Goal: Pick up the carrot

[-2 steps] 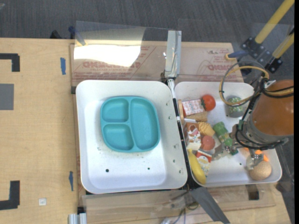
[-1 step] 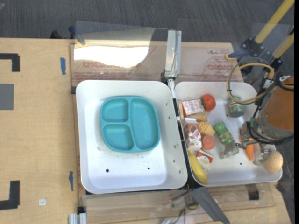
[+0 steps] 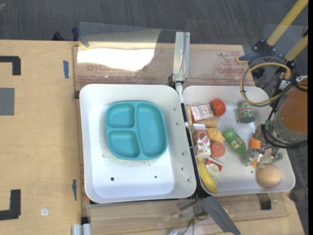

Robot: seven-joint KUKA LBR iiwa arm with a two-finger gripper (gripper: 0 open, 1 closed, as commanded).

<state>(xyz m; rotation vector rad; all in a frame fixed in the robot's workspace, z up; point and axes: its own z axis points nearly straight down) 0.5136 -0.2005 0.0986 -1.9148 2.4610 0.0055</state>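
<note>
Pincer (image 3: 260,153) sits low in right bin (image 3: 286,180), w/ carrot (image 3: 255,143) touching its upper-left side; can't tell if clamped on it or loose. Carrot's short, axis unclear. Egg (image 3: 268,176) nearer; green bottle (image 3: 235,141) left; tomato (image 3: 218,107) farther.

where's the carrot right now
The carrot is in the right bin, near its right side, just right of the green bottle and above the egg, right by the gripper.

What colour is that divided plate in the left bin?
The divided plate is turquoise blue, seen clearly in the camera view.
</note>
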